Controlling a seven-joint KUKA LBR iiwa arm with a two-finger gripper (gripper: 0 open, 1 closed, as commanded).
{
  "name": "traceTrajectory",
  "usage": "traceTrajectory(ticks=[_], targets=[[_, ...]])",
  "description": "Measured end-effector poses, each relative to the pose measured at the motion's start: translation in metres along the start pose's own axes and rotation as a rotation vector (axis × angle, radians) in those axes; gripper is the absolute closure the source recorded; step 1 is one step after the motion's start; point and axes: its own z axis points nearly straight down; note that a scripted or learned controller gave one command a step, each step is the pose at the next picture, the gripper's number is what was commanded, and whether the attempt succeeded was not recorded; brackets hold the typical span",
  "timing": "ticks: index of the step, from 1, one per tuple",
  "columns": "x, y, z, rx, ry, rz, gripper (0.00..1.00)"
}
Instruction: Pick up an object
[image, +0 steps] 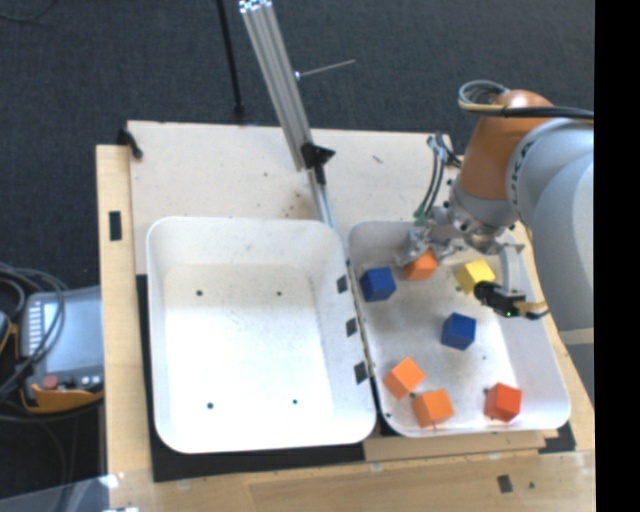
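My gripper (424, 250) hangs low over the far end of the right bin (540, 385). An orange cube (422, 266) sits directly at its tip, partly covered by it; whether the cube is gripped is hidden. A blue cube (377, 283) lies just left of it and a yellow cube (474, 274) just right. Further forward in the same bin are a second blue cube (458, 331), two orange cubes (405, 376) (433, 407) and a red-orange cube (503, 402).
The left bin (160, 300) adjoins the right one along a shared rim. A slanted metal post (285, 90) rises from behind the bins. The arm's grey body and orange band (490, 150) loom over the right bin's far right corner.
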Motion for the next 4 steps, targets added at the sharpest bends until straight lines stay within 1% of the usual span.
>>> traceTrajectory(ticks=[1,2,3,4], targets=[[0.008,0.004,-0.057,-0.001,0.006,0.002,1.0],[0.015,0.0,-0.11,-0.002,0.006,0.001,1.0],[0.013,0.002,-0.165,-0.003,0.005,-0.001,1.0],[0.069,0.004,-0.16,0.006,0.007,0.003,1.0]])
